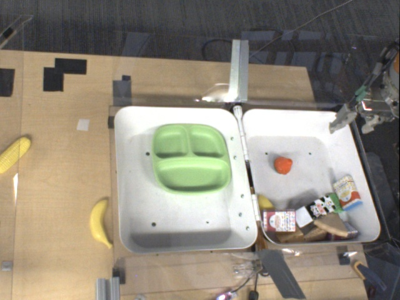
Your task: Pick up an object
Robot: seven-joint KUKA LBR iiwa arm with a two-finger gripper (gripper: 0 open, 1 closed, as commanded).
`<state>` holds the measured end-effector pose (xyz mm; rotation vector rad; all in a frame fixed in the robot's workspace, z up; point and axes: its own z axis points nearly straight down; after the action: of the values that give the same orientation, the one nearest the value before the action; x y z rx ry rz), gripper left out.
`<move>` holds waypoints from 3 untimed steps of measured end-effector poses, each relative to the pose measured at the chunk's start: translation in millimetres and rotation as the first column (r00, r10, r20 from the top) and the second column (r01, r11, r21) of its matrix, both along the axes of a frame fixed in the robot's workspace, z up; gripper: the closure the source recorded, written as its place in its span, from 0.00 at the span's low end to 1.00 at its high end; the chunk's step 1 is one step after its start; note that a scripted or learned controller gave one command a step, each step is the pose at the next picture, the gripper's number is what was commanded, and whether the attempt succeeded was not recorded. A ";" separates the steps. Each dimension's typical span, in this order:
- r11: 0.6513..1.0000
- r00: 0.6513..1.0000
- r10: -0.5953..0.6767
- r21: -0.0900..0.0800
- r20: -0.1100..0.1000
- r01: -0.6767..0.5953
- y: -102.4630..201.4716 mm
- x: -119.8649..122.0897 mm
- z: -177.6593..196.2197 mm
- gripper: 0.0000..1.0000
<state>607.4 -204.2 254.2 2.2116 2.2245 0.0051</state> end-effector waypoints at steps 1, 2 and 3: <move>1.000 1.000 -0.019 0.001 -0.002 0.019 41.3 15.1 -102.7 0.00; 0.999 0.999 0.043 -0.001 0.008 -0.043 85.8 -10.9 -164.1 0.00; 0.995 0.995 0.100 -0.003 0.012 -0.100 102.7 -41.3 -163.2 0.00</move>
<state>566.1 -101.5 91.0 2.0913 2.3249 0.0159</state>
